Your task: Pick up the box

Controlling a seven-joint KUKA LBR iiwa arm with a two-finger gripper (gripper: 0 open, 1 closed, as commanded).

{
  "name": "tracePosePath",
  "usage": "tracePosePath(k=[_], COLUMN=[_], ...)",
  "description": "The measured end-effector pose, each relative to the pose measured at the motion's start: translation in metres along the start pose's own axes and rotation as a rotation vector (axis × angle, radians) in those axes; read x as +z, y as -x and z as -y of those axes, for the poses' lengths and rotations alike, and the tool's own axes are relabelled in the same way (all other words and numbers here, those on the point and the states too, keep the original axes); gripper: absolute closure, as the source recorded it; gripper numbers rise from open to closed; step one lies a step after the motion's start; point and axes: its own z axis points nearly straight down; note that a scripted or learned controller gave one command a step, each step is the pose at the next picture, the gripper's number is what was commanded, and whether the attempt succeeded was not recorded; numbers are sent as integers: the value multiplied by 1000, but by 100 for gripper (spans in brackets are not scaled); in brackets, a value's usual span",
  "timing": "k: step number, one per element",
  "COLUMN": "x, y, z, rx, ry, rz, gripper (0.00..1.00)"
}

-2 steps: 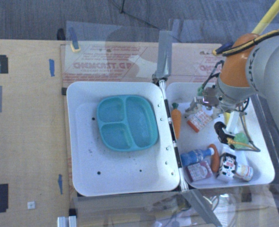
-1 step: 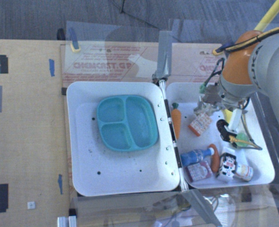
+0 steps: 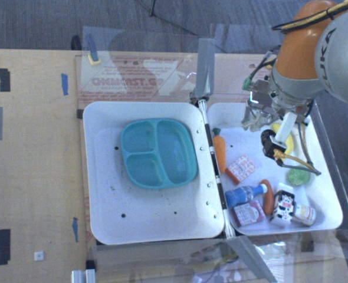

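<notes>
- Fingers (image 3: pixel 253 121) of the gripper hang at upper right of the frame; I cannot tell their state.
- Box (image 3: pixel 242 168), mid-right, looks light, stiff; grip its long sides.

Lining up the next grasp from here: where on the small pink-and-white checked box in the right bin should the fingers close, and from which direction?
Come straight down on the box. It lies flat and turned diamond-wise on bare bin floor, so close the gripper across two opposite side edges near the middle, wrist rotated to match. The carrot lies close on its left and the blue bottle below it, so a sideways approach looks cramped.
</notes>
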Motion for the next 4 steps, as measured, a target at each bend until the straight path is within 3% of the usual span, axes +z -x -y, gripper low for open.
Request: tracePosePath(k=[1, 2, 3, 4], x=[0, 39, 125, 135], y=[0, 37, 131, 65], z=[0, 43, 51, 39], rx=[-1, -38, 94, -8], ry=[0, -2, -2, 11], rz=[0, 1, 0, 1], gripper=[0, 0, 0, 0])
